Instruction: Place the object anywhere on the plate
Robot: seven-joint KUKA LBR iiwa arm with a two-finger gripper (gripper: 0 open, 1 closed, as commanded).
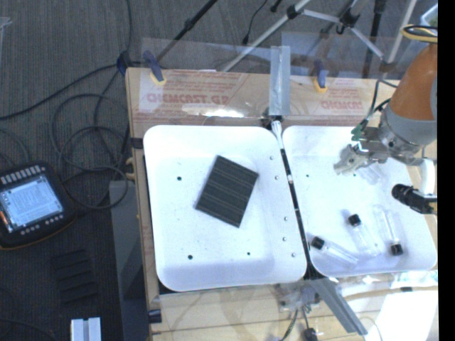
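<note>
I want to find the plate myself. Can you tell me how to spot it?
Look at the two white bins side by side and pick the left bin. Near its middle lies the plate, a flat dark square with fine ridges, turned a little askew. The small clear vials with black caps are all in the right bin, near the gripper.
</note>
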